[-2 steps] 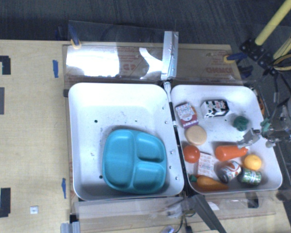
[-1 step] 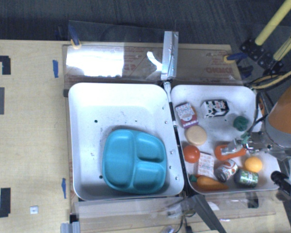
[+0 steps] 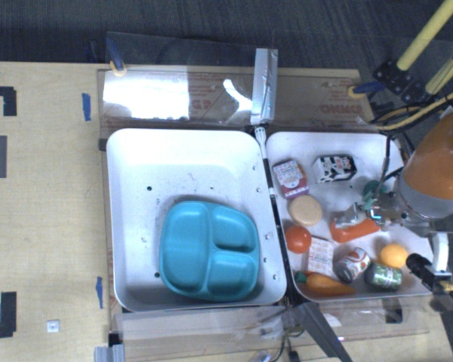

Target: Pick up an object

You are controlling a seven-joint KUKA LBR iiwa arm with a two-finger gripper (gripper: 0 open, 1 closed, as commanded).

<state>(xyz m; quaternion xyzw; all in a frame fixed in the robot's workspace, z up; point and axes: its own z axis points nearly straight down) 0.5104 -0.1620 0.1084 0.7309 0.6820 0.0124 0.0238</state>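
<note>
Smooth teal compartmented plastic tray (image 3: 209, 250) sits near-side in the left white bin (image 3: 136, 164), far half open; pincer (image 3: 379, 211) over right white bin (image 3: 366, 143), grip unreadable

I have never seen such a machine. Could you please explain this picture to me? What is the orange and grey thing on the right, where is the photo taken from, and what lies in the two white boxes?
The orange and grey thing is a robot arm that reaches in from the right. At its end is a gripper, a simple two-finger hand, now over the right bin. The single camera is fixed above the bench and looks down on both bins at a slant.

The left bin holds one blue divided plate. The right bin holds many small things that look like toy food: a red tomato, a carrot, a small carton, a green can and a yellow-orange ball, among others.

From this picture I cannot tell whether the gripper holds anything.
</note>
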